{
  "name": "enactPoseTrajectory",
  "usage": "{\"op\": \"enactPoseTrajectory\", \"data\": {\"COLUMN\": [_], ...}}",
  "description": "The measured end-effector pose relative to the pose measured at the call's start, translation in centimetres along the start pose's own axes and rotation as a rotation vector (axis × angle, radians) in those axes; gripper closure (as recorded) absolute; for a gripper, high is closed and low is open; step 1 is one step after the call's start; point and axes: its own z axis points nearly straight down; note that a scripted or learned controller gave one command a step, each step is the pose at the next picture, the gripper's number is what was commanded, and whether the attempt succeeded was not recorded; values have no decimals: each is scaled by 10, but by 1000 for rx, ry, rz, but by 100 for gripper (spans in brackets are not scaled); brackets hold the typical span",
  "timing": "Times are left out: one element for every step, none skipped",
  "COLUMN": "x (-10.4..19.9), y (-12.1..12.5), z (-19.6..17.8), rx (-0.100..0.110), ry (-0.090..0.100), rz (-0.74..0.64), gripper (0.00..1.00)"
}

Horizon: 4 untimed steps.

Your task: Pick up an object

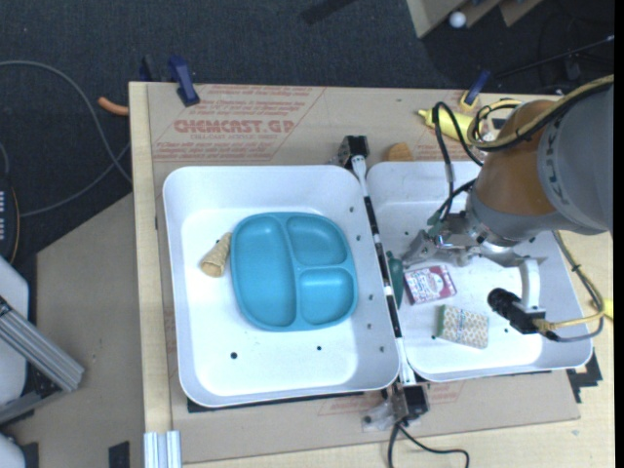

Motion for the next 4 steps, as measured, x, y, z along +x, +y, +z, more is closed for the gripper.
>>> {"op": "enactPoseTrajectory", "data": {"x": [1, 1, -77, 19], "y": [0, 0, 99, 96], "z": [-9, -9, 1, -101], "rx": [0, 0, 2, -2], "ry": [1, 2, 2, 4], "rz": [0, 0, -2, -5], "gripper": [100, 0, 0, 0]}}
